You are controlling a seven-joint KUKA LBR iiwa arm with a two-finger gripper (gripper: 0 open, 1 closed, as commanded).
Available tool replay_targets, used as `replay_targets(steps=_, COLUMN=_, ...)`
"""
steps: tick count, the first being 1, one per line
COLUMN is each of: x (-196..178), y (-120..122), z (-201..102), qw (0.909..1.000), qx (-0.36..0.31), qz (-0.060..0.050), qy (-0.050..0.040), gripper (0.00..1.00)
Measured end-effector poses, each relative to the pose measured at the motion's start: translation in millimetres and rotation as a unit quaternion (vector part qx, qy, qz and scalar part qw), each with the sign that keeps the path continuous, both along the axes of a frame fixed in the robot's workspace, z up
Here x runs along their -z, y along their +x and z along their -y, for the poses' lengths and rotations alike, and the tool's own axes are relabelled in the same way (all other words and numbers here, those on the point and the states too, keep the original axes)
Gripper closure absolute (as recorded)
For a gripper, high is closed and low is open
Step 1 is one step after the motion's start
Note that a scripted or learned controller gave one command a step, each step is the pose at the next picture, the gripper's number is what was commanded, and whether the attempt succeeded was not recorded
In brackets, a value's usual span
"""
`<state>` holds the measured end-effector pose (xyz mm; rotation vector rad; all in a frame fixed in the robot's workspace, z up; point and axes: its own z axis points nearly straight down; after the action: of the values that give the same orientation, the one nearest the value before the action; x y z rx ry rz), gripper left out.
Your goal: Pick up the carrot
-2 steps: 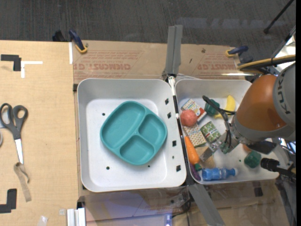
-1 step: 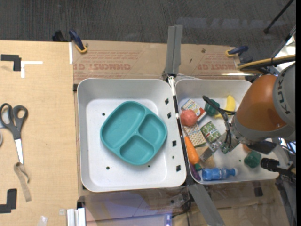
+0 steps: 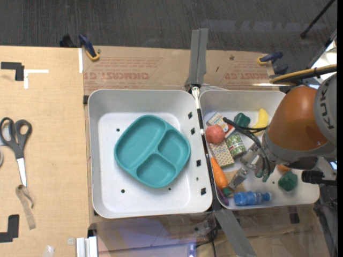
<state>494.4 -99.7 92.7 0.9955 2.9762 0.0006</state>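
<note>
The gripper (image 3: 242, 175) hangs beside the carrot (image 3: 217, 174) — its grip unclear, the arm (image 3: 297, 125) hiding part of the bin (image 3: 300, 197).

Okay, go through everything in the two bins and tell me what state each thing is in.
carrot: lying by right bin's left wall, not held
teal plate: flat in left bin
red apple: loose in right bin
blue bottle: on its side
hand: low over right bin
</note>
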Motion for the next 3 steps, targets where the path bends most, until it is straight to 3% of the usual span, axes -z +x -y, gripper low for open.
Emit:
replay_targets(steps=1, x=0.2, y=10.9, z=-5.4, qw=0.9959, qx=0.091, qz=-0.001, qy=-0.0001, gripper=0.00)
replay_targets(steps=2, x=-9.4, y=11.9, z=-5.4, qw=0.9960, qx=0.089, qz=0.000, qy=0.0001, gripper=1.00)
replay_targets(steps=3, x=-77.5, y=9.0, z=72.0, qw=0.9903, qx=0.139, qz=-0.001, qy=-0.0001, gripper=1.00)
